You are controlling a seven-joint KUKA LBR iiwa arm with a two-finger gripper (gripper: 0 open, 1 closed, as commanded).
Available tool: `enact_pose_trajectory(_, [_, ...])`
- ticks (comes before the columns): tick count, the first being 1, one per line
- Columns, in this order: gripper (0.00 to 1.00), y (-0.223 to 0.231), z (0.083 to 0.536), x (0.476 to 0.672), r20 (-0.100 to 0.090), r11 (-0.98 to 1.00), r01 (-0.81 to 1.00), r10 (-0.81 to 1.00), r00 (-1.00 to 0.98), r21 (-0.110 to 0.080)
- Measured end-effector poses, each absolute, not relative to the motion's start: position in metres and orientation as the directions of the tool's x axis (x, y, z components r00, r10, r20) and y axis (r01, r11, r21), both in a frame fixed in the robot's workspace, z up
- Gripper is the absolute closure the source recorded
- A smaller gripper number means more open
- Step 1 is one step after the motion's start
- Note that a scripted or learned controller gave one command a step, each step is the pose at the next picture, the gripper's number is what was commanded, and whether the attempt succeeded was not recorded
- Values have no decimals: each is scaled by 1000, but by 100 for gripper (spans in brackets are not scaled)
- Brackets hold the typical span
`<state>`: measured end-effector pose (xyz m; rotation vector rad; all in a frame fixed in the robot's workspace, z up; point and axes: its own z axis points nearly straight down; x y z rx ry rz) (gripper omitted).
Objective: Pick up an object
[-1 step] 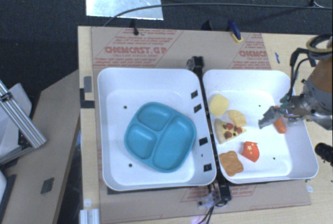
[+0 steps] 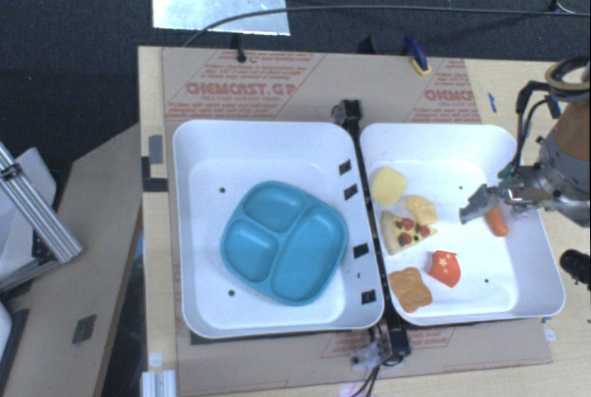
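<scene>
My gripper (image 2: 496, 201) hangs over the right side of the right bin (image 2: 531, 289). A small orange-red piece (image 2: 499, 222) shows just under it, touching or nearly touching; I cannot tell whether it is held. Left of the gripper lie toy foods: a pale yellow round piece (image 2: 389, 185), a yellow chip (image 2: 423, 209), a pizza slice (image 2: 404, 234), a red piece (image 2: 445, 267) and a brown cookie-like piece (image 2: 410, 287).
The left bin (image 2: 199, 192) holds a blue divided plate (image 2: 283, 241). A black-clipped divider (image 2: 362, 220) runs between the bins. The arm's grey body (image 2: 568, 146) stands over the right bin's right rim. Cables run along the bench's far side.
</scene>
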<state>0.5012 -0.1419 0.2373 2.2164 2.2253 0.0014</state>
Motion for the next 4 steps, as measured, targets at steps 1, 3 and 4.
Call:
enact_pose_trajectory(1, [0,-140,194,496,1,1,1000,1000,-1,-2])
enact_pose_trajectory(3, [0,-133,86,503,2,1,1000,1000,-1,-3])
enact_pose_trajectory(4, [100,-134,99,505,-1,2,1000,1000,-2,2])
